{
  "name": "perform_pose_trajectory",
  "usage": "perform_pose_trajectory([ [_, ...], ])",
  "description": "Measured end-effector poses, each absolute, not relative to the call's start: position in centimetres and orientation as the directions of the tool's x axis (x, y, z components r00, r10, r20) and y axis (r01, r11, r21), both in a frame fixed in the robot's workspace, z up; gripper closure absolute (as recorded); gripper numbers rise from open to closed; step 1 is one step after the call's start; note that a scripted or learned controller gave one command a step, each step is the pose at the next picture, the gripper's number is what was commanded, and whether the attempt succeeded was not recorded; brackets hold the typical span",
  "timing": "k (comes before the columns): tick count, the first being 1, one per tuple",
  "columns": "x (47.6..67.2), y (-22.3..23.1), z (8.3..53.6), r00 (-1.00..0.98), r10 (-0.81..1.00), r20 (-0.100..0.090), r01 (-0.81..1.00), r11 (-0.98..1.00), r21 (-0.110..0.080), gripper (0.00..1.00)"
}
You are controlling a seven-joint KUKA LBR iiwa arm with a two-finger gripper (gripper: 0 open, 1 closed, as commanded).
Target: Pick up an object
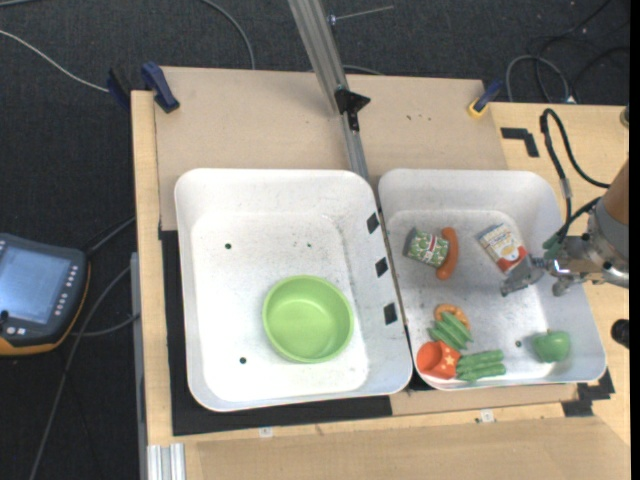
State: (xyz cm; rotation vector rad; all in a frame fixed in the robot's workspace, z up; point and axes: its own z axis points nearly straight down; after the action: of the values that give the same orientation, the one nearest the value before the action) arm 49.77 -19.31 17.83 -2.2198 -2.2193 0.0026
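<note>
Counter (250,118): pale board carrying two white bins side by side.

Left bin (200,208): one green bowl (308,317), toward the bin's near edge, right of its middle.

Right bin (400,193): six loose items.
- Green packet (428,247), toward the far left corner, touching an orange sausage-shaped piece (450,253) on its right.
- White pouch with a red end (500,246), toward the far right corner.
- Orange and green toy vegetable (451,324), near the bin's middle.
- Red pepper (435,359) and green beans (480,366), just beside each other at the near edge.
- Green round fruit (551,345), in the near right corner, apart from the rest.

Arm: enters over the right edge of the right bin. Pincer (520,281): low over the bin's right side, between the white pouch and the green round fruit; whether it is spread or pressed together cannot be told, and nothing is seen pinched in it.

Step in hand, as judged: choosing and closing on one item. Nearest candidates are the white pouch and the green round fruit. The fruit stands alone, so a grasp there risks no neighbour, but it sits close to the bin wall and may roll. The pouch lies flatter; it calls for a descent centred across its narrow width. Lift straight up and confirm the item rises.
</note>
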Motion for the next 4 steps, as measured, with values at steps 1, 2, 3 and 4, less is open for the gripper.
perform_pose_trajectory([
  [1,49.6,-19.7,11.7,0.0,1.0,0.001,1.0,0.0,-0.005,0.0],
  [2,49.8,-19.7,13.0,0.0,1.0,0.0,1.0,0.0,0.002,1.0],
  [3,50.6,-20.0,19.0,-0.001,1.0,-0.002,1.0,0.001,0.006,1.0],
  [4,50.0,-19.5,23.6,-0.001,1.0,-0.001,1.0,0.001,0.004,1.0],
])
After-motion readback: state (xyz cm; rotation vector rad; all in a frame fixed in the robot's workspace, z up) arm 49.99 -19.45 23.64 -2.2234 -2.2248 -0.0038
